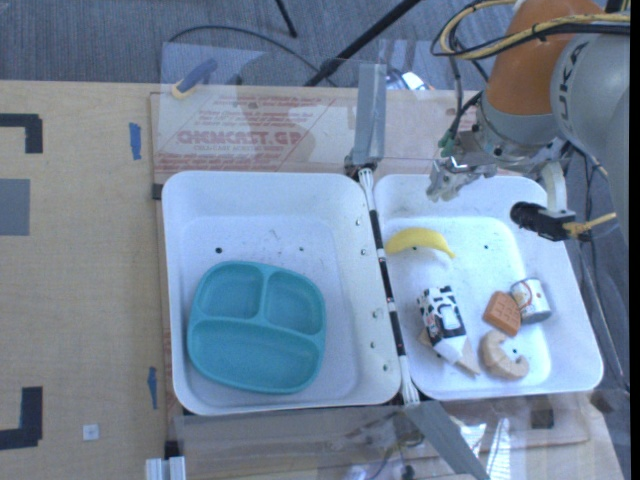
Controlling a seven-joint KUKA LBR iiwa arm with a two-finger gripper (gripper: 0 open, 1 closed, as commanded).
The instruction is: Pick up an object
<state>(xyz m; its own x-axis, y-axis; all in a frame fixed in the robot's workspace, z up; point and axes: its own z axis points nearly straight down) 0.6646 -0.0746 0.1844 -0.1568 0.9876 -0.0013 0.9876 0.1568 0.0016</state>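
Objects for picking all lie in the right bin (560, 363), while the left bin (200, 208) bears a teal divided plate (257, 327) with three compartments, set toward its near-left part. That plate leaves a broad strip of bare white floor along the left bin's far side and right side.

Past the ridge where the two bins meet, a yellow banana (420, 242) lies near the right bin's left wall, in its far half. Nearer the camera, a black-and-white carton-shaped item (444, 323) rests tilted, its pointed white end toward the near edge. Just beside that end sits a tan, ring-shaped pastry (503, 356), and beyond it an orange-brown wafer-like square (503, 313) lies just beside a small can on its side (531, 300). These four crowd the near-right part of the bin; the banana is apart from them.

The gripper (447, 182) hangs at the far edge of the right bin, over its far-left corner, beyond the banana and apart from it. Nothing is seen between its fingers, and whether they are spread or closed cannot be told from this angle. The grey arm with its orange band (535, 43) stands over the far-right corner. Bare floor lies between the banana and the right wall, and along the far side of that bin.
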